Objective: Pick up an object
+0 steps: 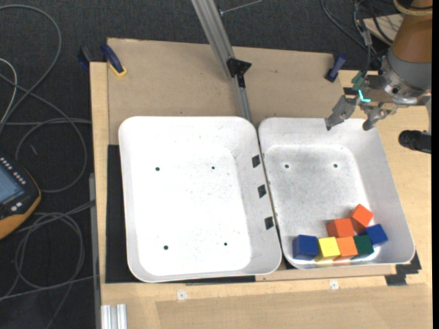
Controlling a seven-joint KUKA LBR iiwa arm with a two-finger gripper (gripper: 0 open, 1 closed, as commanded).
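Several small coloured blocks lie bunched in the near right corner of the right bin [312,177]: a blue block [306,245], a yellow block [328,247], an orange block [339,227], a tilted orange block [362,216], another blue block [376,234] and a green block [363,244]. My gripper [353,118] hangs over the far edge of the right bin, well away from the blocks. Its two fingers stand spread apart with nothing between them.
The left bin [185,190] lies beside the right one, with small black clips along the shared edge. A slanted metal pole [219,40] rises from behind the bins. Cables and a handheld device [14,190] lie on the floor at left.
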